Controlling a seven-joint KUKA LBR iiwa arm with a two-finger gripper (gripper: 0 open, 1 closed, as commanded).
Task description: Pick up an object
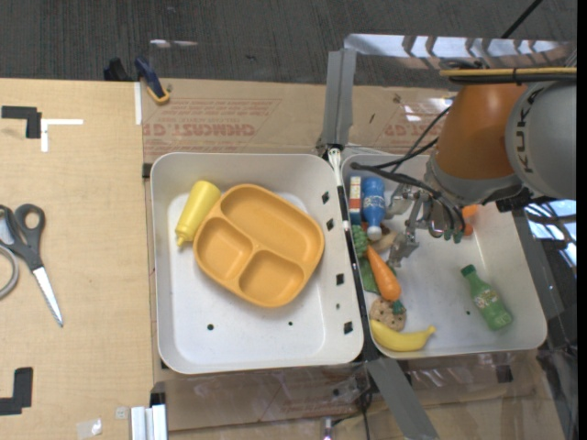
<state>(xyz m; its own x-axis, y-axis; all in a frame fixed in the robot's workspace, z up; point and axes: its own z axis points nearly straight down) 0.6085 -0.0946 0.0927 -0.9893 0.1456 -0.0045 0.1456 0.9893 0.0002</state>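
the gripper (424,230) hangs in the right bin (514,337), just right of the blue bottle (372,200); i cannot tell how its jaws stand. below the bottle lie a carrot (384,276), then a banana (402,337). a green bottle (486,298) lies further right.

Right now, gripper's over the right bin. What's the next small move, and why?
Probably a short descent toward the carrot. The gripper hovers in the right bin just above and to the right of it, nothing visibly between its fingers. The blue bottle crowds the upper left, so stay on the carrot's side.
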